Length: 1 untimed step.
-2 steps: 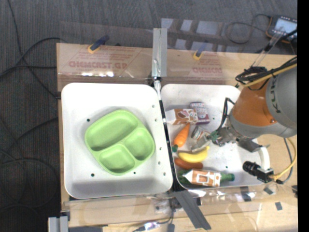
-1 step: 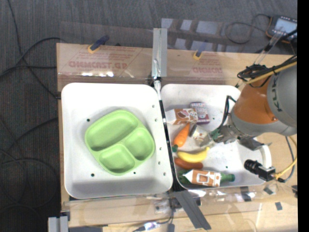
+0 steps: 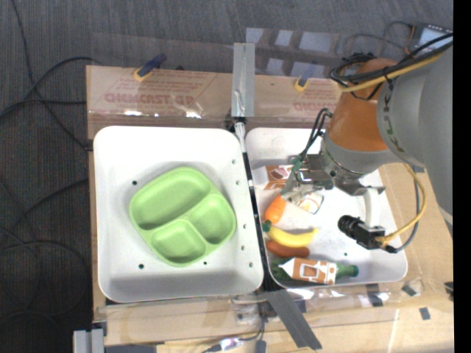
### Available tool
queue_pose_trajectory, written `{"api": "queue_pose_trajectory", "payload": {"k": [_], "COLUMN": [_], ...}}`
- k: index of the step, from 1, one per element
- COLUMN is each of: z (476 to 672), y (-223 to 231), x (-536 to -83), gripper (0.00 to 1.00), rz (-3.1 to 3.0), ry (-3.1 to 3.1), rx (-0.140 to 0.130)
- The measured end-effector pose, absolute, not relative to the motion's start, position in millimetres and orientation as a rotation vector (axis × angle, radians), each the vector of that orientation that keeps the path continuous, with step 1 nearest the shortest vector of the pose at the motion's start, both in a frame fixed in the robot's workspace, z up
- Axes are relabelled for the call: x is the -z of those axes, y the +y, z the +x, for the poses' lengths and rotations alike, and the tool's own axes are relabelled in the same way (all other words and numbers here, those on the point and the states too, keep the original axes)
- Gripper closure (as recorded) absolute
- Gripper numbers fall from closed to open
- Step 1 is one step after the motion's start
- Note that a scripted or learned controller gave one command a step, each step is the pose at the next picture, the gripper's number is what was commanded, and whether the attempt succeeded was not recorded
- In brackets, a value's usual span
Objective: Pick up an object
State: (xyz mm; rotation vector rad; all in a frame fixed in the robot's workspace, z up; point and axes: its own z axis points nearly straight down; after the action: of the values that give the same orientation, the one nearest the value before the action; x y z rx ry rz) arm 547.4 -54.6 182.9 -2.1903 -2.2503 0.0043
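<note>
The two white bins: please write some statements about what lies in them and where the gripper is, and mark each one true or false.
1. The green divided tray lies in the left bin. True.
2. The banana lies in the left bin. False: it lies in the right bin, near its left wall.
3. The gripper is above the right bin. True.
4. The green tray has two compartments. False: it has three.
5. The bottle with the orange label stands upright. False: it lies on its side near the front edge of the right bin.
6. The orange carrot-like toy is just above the banana in the camera view. True.
</note>
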Motion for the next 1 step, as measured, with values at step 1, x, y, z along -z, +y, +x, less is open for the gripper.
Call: {"api": "queue_pose_trajectory", "payload": {"k": [1], "z": [547.3], "y": [-54.7], "x": [-182.8], "gripper": [0.0], "rz": [-2.191], "ry": [-2.25], "rx": [-0.005]}}
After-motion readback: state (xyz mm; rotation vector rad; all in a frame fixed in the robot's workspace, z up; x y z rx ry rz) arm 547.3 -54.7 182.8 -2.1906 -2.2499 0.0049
